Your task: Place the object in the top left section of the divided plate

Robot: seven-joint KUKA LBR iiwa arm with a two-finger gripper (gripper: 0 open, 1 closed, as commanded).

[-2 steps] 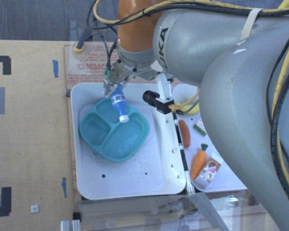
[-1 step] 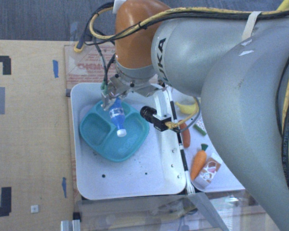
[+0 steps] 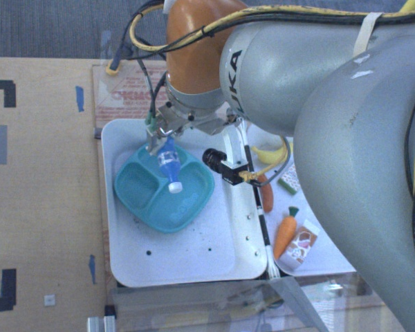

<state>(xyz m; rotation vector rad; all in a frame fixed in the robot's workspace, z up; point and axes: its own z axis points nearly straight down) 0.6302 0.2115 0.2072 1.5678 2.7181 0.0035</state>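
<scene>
A teal divided plate (image 3: 149,196) lies in the left white bin (image 3: 187,261), towards its upper left. A small clear bottle (image 3: 169,166) with a blue label and a white cap hangs slanted over the plate's upper right section, cap end down. My gripper (image 3: 160,138) sits just above the plate's far rim, shut on the bottle's upper end. The orange wrist and grey arm hide the bin's far right corner.
The right bin (image 3: 325,251) holds a banana (image 3: 270,155), a carrot (image 3: 285,232), a red piece (image 3: 267,196) and a small printed packet (image 3: 301,245). A black fitting (image 3: 220,165) juts from the arm beside the plate. Cardboard (image 3: 41,185) lies left of the bins.
</scene>
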